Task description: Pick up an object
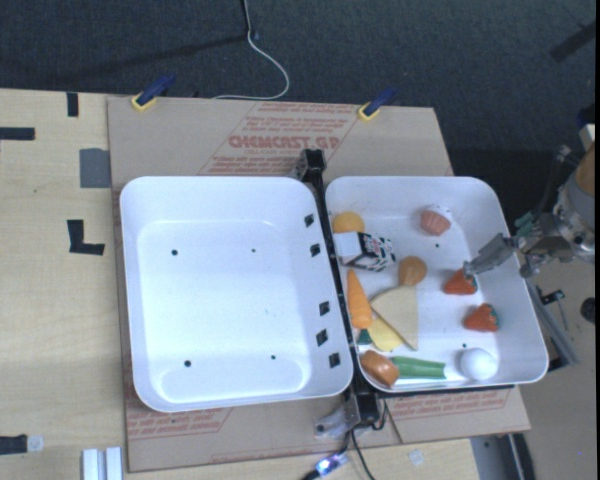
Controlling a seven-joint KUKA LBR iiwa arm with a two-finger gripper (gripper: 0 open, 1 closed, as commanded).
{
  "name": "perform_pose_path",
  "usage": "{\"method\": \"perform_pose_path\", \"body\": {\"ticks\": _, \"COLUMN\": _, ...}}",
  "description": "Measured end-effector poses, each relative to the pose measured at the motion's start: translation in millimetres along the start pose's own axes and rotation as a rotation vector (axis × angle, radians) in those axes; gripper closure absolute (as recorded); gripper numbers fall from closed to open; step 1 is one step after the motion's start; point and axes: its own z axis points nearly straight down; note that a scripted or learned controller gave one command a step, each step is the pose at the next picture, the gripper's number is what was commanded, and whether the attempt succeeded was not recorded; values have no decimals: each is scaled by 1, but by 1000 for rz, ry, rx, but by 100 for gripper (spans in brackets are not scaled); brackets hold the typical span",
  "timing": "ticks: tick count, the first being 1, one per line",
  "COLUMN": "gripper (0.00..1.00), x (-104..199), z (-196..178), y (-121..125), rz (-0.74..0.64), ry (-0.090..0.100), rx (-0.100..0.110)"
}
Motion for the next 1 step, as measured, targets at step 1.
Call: {"method": "perform_pose_path", "body": {"ticks": 1, "gripper": 0, "x": 23, "z": 152, "y": 9, "rz": -1, "ry": -2, "rx": 1}}
